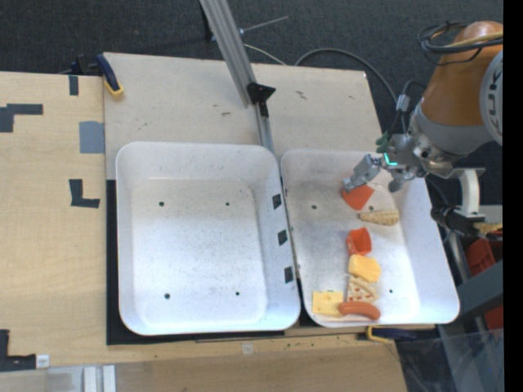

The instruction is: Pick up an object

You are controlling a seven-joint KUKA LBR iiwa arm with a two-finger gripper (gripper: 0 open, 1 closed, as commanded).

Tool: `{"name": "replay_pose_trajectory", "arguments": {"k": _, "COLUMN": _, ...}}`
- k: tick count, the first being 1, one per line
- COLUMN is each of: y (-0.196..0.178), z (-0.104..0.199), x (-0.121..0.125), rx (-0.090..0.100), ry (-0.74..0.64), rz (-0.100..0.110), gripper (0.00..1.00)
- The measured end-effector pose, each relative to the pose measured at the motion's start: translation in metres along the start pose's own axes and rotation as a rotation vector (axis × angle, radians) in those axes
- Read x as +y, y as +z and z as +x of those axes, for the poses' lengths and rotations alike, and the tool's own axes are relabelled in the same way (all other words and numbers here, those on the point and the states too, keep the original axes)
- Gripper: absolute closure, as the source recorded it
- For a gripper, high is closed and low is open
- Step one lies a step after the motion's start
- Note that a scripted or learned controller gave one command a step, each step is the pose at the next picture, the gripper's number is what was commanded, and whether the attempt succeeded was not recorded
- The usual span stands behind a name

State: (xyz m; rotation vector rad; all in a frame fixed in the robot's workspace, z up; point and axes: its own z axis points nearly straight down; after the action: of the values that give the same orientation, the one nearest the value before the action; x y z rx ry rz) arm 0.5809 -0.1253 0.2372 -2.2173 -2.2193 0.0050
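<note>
Camera view: arm over the right bin (pixel 425 243), end effector (pixel 377 172) low near its back wall.

We note its fingers spread apart, one grey finger (pixel 363 171) touching the top of an orange-red block (pixel 357 196); we cannot tell that the block sits between them. Just beside the block lies a tan shell-like piece (pixel 381 216). Toward the front: a red piece (pixel 359 240), a yellow block (pixel 364 267), a waffle-like piece (pixel 357 288), a yellow slab (pixel 326 302), a sausage (pixel 359 309). The left bin (pixel 196 235) rests alongside on the counter (pixel 41 219).
</note>
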Motion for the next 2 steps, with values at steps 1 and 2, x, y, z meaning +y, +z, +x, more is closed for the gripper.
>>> {"name": "replay_pose_trajectory", "arguments": {"k": 1, "y": -0.002, "z": 0.000, "x": 0.001, "rx": -0.001, "ry": -0.001, "rz": -0.004, "gripper": 0.00}}
{"name": "replay_pose_trajectory", "arguments": {"k": 2, "y": 0.060, "z": 0.004, "x": -0.005, "rx": 0.000, "ry": 0.000, "rz": 0.002, "gripper": 0.00}}
